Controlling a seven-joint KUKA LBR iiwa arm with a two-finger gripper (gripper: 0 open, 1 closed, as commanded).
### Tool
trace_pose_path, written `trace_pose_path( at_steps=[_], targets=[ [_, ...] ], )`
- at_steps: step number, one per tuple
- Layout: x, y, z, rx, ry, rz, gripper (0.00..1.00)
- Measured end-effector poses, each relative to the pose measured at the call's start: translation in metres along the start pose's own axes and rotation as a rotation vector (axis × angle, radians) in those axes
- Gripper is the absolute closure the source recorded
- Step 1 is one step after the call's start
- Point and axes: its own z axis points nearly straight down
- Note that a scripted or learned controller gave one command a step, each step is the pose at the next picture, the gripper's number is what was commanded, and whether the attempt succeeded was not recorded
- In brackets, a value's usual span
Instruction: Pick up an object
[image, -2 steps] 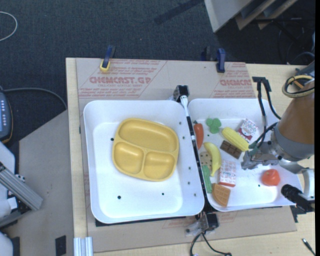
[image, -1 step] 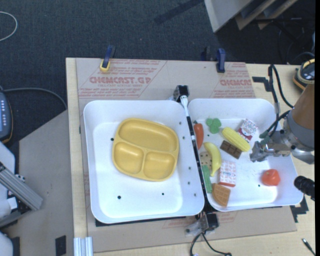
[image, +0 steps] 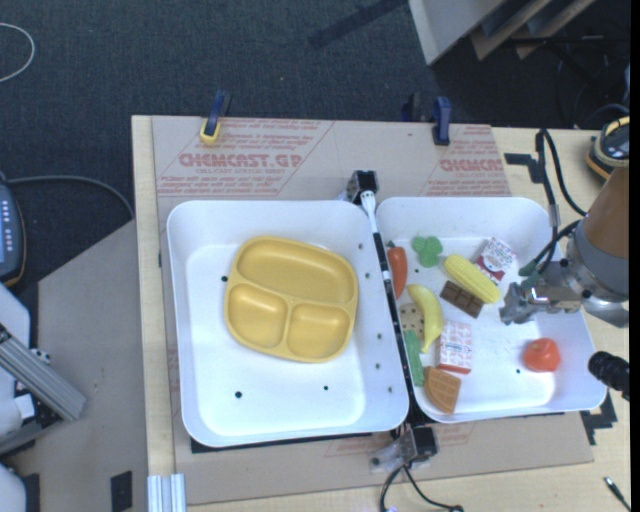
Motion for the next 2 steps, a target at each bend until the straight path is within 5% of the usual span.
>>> trace_pose_path(
  at_steps=[2],
  targets=[
    [0.056,0.08,-0.003,-0.003,0.001,-0.003,1.0]
  ],
)
